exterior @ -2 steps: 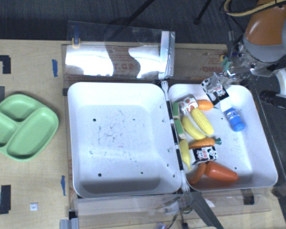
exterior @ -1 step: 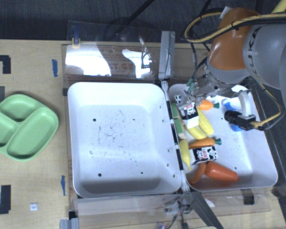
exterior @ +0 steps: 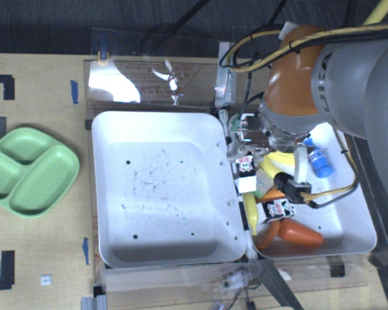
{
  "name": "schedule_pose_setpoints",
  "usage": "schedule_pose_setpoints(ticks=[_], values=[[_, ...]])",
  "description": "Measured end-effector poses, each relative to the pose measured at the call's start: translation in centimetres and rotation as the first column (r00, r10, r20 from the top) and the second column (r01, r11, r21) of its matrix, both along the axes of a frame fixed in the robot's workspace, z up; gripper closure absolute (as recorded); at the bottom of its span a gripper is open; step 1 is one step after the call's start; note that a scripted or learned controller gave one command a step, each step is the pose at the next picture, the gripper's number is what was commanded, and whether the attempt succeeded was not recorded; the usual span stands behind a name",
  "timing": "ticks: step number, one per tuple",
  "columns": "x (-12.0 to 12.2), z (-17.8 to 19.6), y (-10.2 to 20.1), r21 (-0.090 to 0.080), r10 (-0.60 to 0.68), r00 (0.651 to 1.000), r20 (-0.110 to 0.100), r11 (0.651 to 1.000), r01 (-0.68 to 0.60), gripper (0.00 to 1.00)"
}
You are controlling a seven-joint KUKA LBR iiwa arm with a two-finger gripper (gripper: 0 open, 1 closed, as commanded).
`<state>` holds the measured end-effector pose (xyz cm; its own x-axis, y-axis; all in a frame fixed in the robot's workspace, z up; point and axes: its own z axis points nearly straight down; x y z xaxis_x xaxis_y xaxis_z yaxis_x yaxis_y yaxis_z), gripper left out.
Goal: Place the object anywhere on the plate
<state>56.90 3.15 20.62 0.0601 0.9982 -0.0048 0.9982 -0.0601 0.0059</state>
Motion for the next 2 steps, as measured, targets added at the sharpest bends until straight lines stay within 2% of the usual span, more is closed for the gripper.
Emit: schedule_pose_setpoints(ticks=[1, 2], values=[[-2.6, -5.2, 6.7, 0.005, -0.265, 0.964, -0.011, 0.964, 0.265, 1.0], [-3.6, -6.1, 18.3, 0.003, -0.542, 0.84, -0.008, 0.84, 0.542, 1.0]])
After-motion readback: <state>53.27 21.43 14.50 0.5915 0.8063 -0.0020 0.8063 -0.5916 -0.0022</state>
